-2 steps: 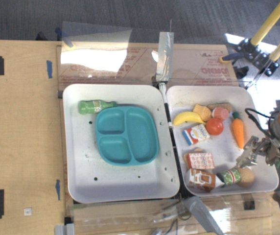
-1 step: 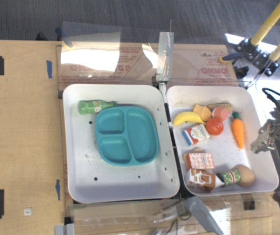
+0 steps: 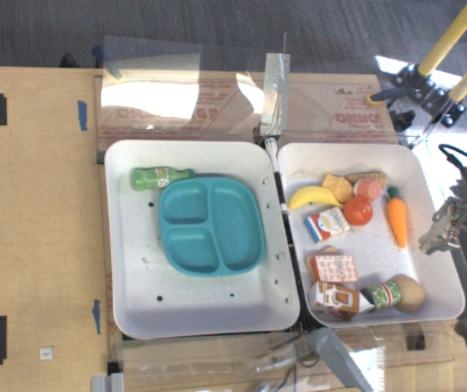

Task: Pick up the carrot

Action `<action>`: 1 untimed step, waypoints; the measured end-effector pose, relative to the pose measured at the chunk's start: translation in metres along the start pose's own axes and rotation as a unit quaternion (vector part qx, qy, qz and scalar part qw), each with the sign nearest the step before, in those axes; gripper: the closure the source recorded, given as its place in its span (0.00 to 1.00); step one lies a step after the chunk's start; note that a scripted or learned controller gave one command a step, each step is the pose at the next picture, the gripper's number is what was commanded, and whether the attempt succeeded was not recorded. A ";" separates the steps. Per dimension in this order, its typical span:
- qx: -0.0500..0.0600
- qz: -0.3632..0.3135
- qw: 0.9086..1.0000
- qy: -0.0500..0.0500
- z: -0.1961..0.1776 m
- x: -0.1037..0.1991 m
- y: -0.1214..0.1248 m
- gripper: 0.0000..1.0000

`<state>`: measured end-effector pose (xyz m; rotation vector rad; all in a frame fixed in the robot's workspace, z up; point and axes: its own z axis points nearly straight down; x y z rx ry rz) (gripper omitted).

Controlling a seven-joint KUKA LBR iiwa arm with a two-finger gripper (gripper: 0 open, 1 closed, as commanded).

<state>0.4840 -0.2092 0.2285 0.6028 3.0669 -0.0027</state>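
Green plastic bottle (image 3: 160, 176) lies at back of left white bin (image 3: 127, 300), touching teal three-compartment plate (image 3: 212, 224). Right white bin (image 3: 438, 243) holds yellow banana (image 3: 311, 196), red tomato (image 3: 358, 211), small cartons (image 3: 334, 268). Orange carrot with green top (image 3: 397, 219) lies near right wall, apart from tomato. Metal gripper (image 3: 446, 229) sits at bin's right edge, beside carrot; can't tell whether it's open or closed.

Carrot (image 3: 397, 220): orange, tapered, green top, lying flat in the right bin (image 3: 442, 256) near its right wall, tip pointing toward the bin's front.
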 end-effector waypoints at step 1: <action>0.000 0.000 1.000 -0.004 -0.011 -0.002 0.001 1.00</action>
